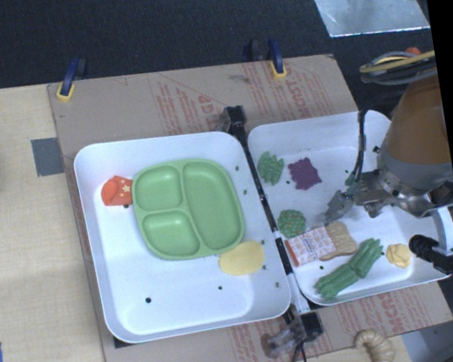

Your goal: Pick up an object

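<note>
My gripper (pixel 338 204) hangs over the middle of the right bin (pixel 320 128), reaching in from the right. Just below and left of its tip lie a red-and-white snack packet (pixel 320 244) and a green broccoli piece (pixel 292 222). A purple piece (pixel 304 173) and a second green leafy piece (pixel 270 166) lie further back. A long green bean-like toy (pixel 349 268) and a small yellow piece (pixel 399 255) rest near the bin's front edge. Nothing shows in the gripper's grasp.
The left bin (pixel 126 302) holds a green divided plate (pixel 188 207), a red piece with a star (pixel 116 191) and a yellow piece (pixel 241 259). The arm's orange band (pixel 418 128) looms over the right bin's right side. A tan curled object (pixel 374 350) lies outside, at the front.
</note>
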You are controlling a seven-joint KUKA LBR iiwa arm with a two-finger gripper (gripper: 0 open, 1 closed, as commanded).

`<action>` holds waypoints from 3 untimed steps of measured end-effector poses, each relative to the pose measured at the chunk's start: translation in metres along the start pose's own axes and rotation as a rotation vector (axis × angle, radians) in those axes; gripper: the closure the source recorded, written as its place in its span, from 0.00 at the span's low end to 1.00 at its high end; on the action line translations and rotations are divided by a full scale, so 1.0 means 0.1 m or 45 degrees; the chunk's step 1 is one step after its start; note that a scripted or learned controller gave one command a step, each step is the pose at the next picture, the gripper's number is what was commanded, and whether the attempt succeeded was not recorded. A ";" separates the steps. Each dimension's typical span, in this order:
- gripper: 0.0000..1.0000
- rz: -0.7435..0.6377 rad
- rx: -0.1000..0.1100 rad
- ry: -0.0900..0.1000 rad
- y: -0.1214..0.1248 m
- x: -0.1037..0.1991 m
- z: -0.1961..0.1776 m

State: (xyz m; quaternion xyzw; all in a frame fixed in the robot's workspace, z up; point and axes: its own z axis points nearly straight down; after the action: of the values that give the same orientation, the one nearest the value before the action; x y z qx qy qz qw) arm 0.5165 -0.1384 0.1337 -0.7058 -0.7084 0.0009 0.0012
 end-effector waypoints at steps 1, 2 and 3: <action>0.00 -0.003 -0.012 0.001 0.04 0.11 0.38; 0.00 -0.004 -0.009 -0.001 0.74 0.13 0.41; 0.00 0.005 -0.013 -0.010 1.42 -0.79 -0.06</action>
State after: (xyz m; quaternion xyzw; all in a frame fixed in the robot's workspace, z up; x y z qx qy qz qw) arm 0.6584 -0.2167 0.1390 -0.7070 -0.7072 -0.0001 -0.0052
